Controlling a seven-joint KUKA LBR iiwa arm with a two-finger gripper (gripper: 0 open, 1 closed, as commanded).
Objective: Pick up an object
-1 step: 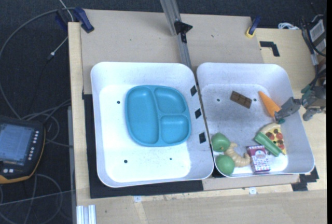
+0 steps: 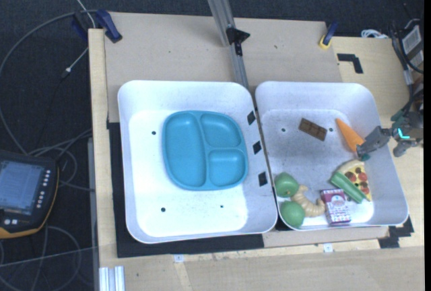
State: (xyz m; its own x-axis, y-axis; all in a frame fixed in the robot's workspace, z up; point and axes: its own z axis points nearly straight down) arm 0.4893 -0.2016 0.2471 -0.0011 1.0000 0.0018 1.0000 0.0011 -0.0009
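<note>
1. The end effector (image 2: 374, 142) is reaching in at the right edge of the right bin (image 2: 296, 93), hanging just beside the carrot (image 2: 349, 134).
2. Its dark tip is sitting close by the carrot's lower end; whether it is touching is hard to judge at this slant.
3. I cannot tell if the end effector is apart or together: it is small and dim here, so nothing is counting as held.
4. The pickable things are all lying in the right bin: the carrot near the right wall, a brown block (image 2: 312, 128) mid-bin, and a pizza slice (image 2: 355, 178) just below the carrot.
5. Along the near wall, two green fruits (image 2: 289, 199), a tan piece (image 2: 308, 203) and a small red box (image 2: 336, 207) are crowding together.
6. The left bin (image 2: 135, 148) is carrying a blue divided plate (image 2: 204, 149).
7. The step in hand is looking like the approach, probably on the carrot.
8. Next, the move is calling for squaring over the carrot, dropping down around it, closing, then lifting clear of the bin wall.
</note>
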